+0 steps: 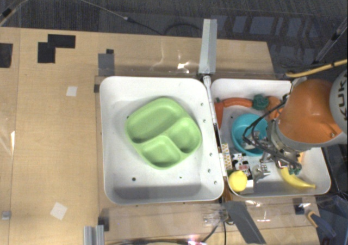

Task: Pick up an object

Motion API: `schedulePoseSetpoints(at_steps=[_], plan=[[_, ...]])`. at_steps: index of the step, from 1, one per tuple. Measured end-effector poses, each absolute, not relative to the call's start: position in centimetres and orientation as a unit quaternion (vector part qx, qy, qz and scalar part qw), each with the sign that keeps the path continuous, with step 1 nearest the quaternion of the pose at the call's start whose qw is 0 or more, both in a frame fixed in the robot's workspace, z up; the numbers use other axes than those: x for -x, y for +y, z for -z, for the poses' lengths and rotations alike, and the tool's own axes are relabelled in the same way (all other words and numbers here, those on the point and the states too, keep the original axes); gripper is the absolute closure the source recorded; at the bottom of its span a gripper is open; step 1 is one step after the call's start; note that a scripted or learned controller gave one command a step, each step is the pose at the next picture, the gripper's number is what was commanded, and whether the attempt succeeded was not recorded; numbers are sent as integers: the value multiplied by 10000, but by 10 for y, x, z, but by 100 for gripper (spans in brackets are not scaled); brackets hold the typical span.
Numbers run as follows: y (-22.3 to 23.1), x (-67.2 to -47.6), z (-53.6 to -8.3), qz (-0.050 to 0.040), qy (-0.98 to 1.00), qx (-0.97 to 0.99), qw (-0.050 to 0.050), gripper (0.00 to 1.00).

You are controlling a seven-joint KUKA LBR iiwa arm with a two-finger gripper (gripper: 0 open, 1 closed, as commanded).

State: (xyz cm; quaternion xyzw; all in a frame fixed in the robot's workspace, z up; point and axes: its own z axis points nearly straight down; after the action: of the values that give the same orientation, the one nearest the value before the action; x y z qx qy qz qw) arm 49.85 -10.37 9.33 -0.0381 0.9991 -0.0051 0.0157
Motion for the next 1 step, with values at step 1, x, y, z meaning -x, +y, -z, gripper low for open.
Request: schedulePoseSetpoints(at_steps=[1], plan=[[-96, -504, -94, 67, 9986, 499, 141, 0]])
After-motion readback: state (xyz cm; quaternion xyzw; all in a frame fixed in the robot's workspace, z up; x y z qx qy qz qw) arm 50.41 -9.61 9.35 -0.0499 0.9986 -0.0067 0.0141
